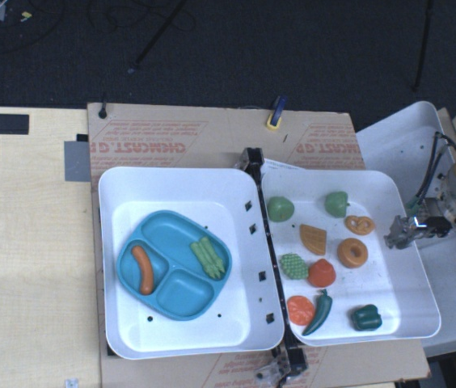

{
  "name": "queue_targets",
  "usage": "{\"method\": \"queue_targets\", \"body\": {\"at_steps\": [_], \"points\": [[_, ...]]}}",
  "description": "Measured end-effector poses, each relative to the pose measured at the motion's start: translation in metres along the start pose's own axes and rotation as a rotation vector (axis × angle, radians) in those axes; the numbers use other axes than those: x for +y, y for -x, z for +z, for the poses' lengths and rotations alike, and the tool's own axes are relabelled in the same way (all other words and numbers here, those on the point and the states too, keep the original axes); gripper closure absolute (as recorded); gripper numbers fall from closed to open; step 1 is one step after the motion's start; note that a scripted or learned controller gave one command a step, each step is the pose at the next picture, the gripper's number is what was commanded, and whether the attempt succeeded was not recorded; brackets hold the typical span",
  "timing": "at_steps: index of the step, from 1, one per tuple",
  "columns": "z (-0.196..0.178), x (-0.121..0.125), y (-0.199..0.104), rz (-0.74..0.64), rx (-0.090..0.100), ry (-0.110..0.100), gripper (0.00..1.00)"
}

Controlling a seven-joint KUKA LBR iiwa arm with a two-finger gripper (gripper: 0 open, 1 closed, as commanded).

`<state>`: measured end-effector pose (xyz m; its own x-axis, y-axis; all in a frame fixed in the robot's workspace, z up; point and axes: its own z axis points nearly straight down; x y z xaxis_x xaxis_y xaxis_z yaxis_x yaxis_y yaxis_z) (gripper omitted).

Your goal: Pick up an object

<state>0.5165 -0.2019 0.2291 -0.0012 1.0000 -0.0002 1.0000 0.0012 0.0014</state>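
The gripper (395, 238) waits at three o'clock of the right bin (410, 297); its claw state I cannot tell. Best descend straight over the donut (352, 254), avoiding the pretzel (359, 225).

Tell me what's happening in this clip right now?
A robot arm reaches in from the right, its gripper at the right rim of the right bin, holding nothing visible. That bin has toy food: a donut, a pretzel, a tomato and more. The left bin holds a blue tray with a sausage and green beans.
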Motion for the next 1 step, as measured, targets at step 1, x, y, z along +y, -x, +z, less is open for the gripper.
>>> {"method": "queue_targets", "body": {"at_steps": [1], "points": [[0.0059,0.006,-0.0464,-0.002,0.002,-0.004,1.0]]}}
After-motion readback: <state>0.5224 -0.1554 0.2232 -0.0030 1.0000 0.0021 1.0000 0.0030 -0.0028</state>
